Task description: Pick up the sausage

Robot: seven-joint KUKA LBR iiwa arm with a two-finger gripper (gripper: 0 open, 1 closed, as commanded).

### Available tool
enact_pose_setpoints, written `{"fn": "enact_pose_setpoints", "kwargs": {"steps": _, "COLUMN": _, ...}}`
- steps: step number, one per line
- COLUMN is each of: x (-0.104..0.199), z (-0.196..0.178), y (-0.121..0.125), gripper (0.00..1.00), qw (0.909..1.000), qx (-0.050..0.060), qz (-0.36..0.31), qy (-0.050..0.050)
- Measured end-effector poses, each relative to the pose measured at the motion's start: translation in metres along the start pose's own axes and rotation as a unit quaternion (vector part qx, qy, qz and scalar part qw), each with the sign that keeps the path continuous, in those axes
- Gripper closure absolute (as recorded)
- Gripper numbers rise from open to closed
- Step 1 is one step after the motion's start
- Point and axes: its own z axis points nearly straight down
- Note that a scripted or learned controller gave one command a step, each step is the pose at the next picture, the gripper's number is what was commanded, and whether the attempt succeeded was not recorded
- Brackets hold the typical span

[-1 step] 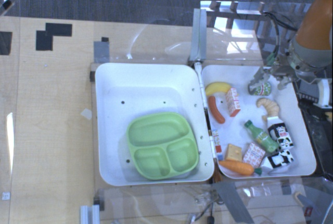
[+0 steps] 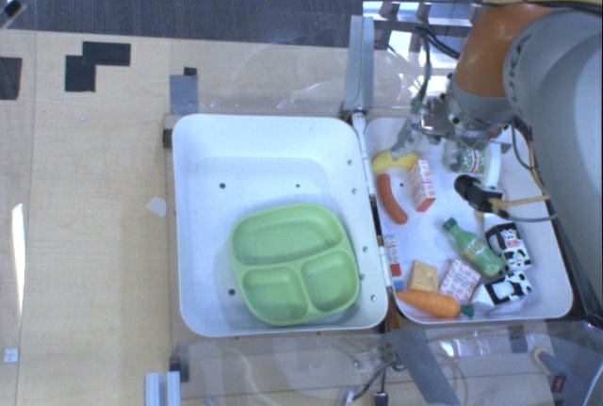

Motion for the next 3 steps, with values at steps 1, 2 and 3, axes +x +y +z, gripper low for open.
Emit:
{"fn": "enact_pose_setpoints", "kwargs": {"steps": 1, "x": -0.009, "z": 0.04, "y": -0.036, "gripper": 0.0, "qw": 0.9826, "qx": -0.006, "qz": -0.186, "qy": -0.002}}
{"fn": "enact_pose_setpoints", "kwargs": {"steps": 2, "x": -0.04, "z": 0.039, "y": -0.093, "gripper": 0.0, "qw": 0.9857, "qx": -0.005, "qz": -0.169, "qy": -0.001}}
{"fn": "enact_pose_setpoints", "kwargs": {"steps": 3, "x": -0.026, "z": 0.037, "y": -0.147, "gripper": 0.0, "qw": 0.9367, "qx": -0.011, "qz": -0.35, "qy": -0.005}}
